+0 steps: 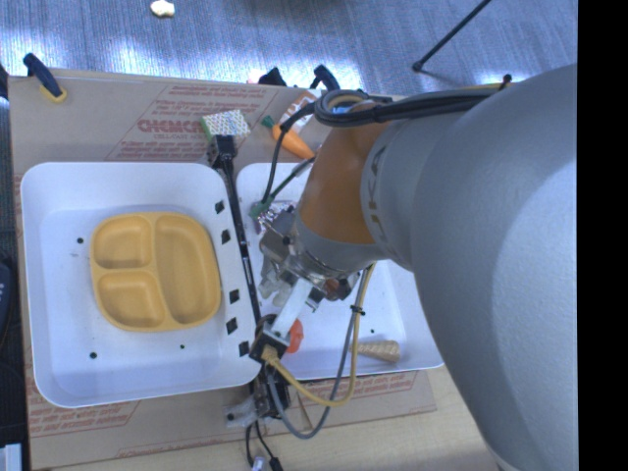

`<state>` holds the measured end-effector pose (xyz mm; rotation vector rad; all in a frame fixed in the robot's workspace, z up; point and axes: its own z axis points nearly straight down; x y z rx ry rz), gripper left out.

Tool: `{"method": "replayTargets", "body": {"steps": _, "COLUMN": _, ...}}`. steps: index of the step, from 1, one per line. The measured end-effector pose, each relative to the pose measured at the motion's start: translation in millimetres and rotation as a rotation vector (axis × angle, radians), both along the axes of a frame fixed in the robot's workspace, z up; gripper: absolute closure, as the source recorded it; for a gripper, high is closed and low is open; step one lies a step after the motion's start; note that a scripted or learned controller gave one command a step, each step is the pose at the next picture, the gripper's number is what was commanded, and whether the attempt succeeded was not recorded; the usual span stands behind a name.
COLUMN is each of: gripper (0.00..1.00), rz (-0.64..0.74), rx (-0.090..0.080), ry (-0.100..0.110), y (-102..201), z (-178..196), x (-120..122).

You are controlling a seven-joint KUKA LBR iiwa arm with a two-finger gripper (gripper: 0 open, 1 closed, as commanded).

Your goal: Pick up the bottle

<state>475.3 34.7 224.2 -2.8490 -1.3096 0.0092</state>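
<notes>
Bottle: probably that orange-red piece (292, 337) at the front of the right bin (407, 332), near its left wall and just beside the gripper (294, 281). So little of it clears the arm that its long axis and heading can't be called. The arm hangs low over that corner, sensibly placed for a grab there; whether the gripper is spread or closed, I cannot tell.

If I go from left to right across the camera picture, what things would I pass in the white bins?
Left bin's rim → yellow divided tray → small orange-red thing → tan piece near the right bin's front edge.
</notes>
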Motion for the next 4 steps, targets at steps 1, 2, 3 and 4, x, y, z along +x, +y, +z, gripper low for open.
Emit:
{"method": "replayTargets", "body": {"steps": 1, "gripper": 1.00, "rz": -0.163, "rx": -0.002, "ry": -0.003, "y": -36, "z": 77, "x": 1}}
{"method": "replayTargets", "body": {"steps": 2, "gripper": 1.00, "rz": -0.218, "rx": -0.002, "ry": 0.000, "y": -19, "z": 15, "x": 0}}
{"method": "replayTargets", "body": {"steps": 3, "gripper": 1.00, "rz": -0.419, "rx": -0.003, "ry": -0.002, "y": -41, "z": 76, "x": 1}}
{"method": "replayTargets", "body": {"steps": 4, "gripper": 1.00, "rz": -0.531, "rx": -0.003, "ry": 0.000, "y": -117, "z": -20, "x": 0}}
